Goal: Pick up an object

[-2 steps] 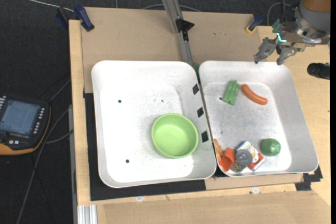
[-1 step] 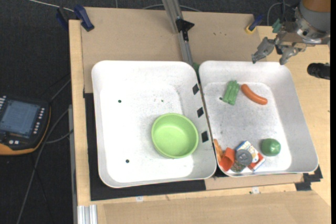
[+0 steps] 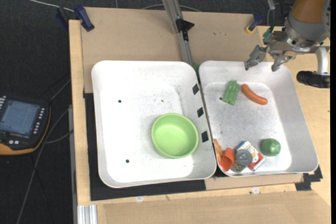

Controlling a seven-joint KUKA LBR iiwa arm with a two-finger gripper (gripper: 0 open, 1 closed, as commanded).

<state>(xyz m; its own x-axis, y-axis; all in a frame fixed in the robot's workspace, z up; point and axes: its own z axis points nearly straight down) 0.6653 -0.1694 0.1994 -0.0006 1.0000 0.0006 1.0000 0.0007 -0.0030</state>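
My gripper (image 3: 264, 62) hangs open above the far edge of the right bin (image 3: 294, 113), with nothing between its spread fingers. Below and left of it lie a green block (image 3: 230, 92) and an orange-red sausage-shaped piece (image 3: 254, 95). Nearer the front of that bin sit a green ball (image 3: 270, 147), a small colourful packet with a grey round disc (image 3: 244, 156), and an orange piece (image 3: 226, 157) in the front-left corner.
The left bin (image 3: 131, 92) holds a light green bowl (image 3: 175, 135) near its front right. A metal pole (image 3: 170, 0) slants up from between the bins at the back. A handheld pendant (image 3: 21, 123) lies off the bench at left.
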